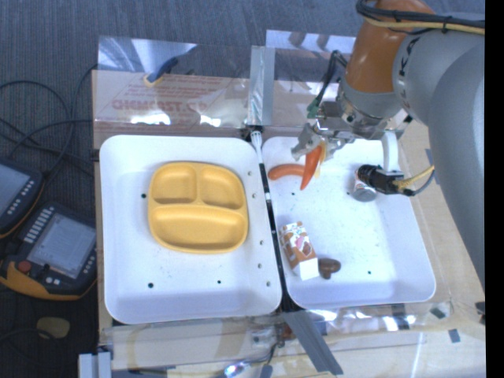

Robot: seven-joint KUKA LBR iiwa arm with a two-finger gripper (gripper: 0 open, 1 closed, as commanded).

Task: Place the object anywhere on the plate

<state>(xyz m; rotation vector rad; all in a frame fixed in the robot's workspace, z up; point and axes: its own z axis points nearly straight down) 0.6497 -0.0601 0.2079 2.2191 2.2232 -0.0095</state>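
A yellow plate [197,206] with three compartments lies in the left bin [126,290]. My gripper [316,146] hangs over the far left part of the right bin [394,250], shut on an orange carrot-like piece [312,166] that dangles down from its fingers. A second orange piece [283,171] lies on the bin floor just left of it, near the divider.
In the right bin's near left part lie a small red-and-white packet [298,248] and a brown lump [330,267]. A black and silver fitting with a cable [376,179] hangs from the arm at the right. A clear plastic wall [197,93] stands behind the bins.
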